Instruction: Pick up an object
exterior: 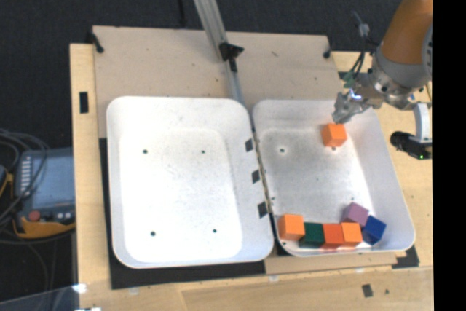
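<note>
Here, the gripper (344, 113) hangs over the right bin (386, 156), with the lone orange cube (334, 134) just beneath its tip at about one o'clock in that bin.

Whether the cube sits between the fingers, or how they stand, I cannot tell. If it is only touched, a lift could leave it behind or knock it toward the wall. Counted: seven blocks, namely four orange, one green (314, 233), one purple (356, 213), one blue (373, 228); six crowd the six o'clock edge. Two bins, including the left bin (124, 127).
</note>
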### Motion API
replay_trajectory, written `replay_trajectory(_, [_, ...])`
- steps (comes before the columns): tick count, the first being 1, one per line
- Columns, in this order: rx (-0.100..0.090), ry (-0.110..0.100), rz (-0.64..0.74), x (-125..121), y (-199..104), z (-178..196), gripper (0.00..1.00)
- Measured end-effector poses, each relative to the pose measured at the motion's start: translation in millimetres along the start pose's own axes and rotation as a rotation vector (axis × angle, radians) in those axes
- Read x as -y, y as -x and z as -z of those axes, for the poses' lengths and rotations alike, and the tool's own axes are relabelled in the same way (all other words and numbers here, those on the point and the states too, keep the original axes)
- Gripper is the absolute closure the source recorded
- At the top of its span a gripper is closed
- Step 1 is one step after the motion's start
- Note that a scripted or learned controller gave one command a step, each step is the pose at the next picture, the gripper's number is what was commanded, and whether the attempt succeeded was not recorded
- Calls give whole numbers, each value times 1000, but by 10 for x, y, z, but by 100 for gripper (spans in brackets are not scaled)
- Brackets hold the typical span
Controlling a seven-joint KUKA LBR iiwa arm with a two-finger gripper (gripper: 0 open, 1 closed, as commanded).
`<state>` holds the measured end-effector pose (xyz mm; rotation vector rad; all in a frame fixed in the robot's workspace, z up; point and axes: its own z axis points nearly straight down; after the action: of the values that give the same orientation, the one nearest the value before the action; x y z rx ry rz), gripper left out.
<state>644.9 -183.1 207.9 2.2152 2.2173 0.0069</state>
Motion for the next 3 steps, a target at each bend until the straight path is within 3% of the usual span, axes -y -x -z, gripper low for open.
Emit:
replay_trajectory(1, [1,1,2,-53,18,653,100])
replay_trajectory(2, [-1,-4,4,-63,28,875,100])
replay_trajectory(3, [-2,-8,5,-117,-535,843,100])
